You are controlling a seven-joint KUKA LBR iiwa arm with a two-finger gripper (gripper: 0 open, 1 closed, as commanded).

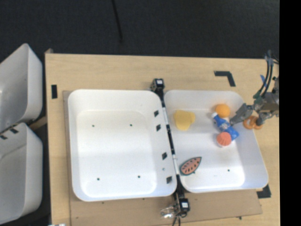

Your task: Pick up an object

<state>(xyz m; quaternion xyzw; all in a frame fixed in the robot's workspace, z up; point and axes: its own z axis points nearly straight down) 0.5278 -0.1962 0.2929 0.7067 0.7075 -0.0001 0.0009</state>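
Here, leaf-shaped toy (190,165) lengthwise up-right, tip toward right; tool (249,117) open, empty, at bin's right rim.

So there's a light wooden desk (117,72) on a dark floor (141,18), and two shallow white bins sit on it side by side, touching along the middle. Left bin (77,102), right bin (251,171). Small black clips run down that seam (164,140). Two white rounded containers (16,126) sit off the desk's left edge.
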